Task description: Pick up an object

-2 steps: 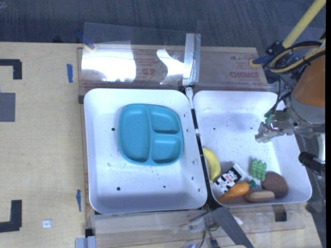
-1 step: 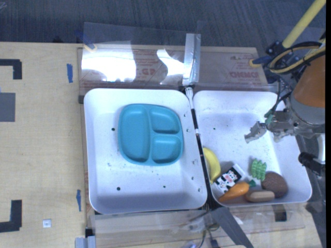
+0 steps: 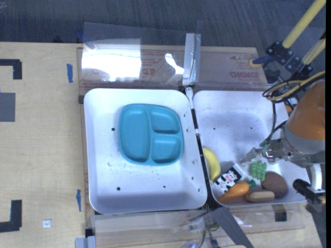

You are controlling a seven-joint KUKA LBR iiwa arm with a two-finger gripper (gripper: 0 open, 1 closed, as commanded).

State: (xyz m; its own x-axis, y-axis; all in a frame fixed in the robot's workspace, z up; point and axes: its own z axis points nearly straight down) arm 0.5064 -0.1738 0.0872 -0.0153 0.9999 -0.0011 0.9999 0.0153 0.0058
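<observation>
Two shallow white bins are seen side by side on the desk (image 3: pixel 41 138). In the left bin (image 3: pixel 98 180), a teal divided plate (image 3: pixel 151 134) with three compartments is laid flat near the middle. In the right bin (image 3: pixel 227 112), a cluster of small objects is gathered in the near corner: a yellow banana (image 3: pixel 211 163) is set against the wall shared with the left bin, a small black-and-white packet (image 3: pixel 228 177) is found just beside it, an orange carrot-shaped piece (image 3: pixel 235 190) is laid below the packet, and a tan oblong piece (image 3: pixel 260 195) is placed next to the carrot. A brown rounded object (image 3: pixel 274 182) is seen beside a green leafy piece (image 3: pixel 258 169). The arm (image 3: pixel 307 120), grey with an orange band, is extended in from the right, and the hand (image 3: pixel 264 154) is positioned just above the green leafy piece. Whether the hand is spread or pressed together cannot be told, and nothing is seen pinched in it.
</observation>
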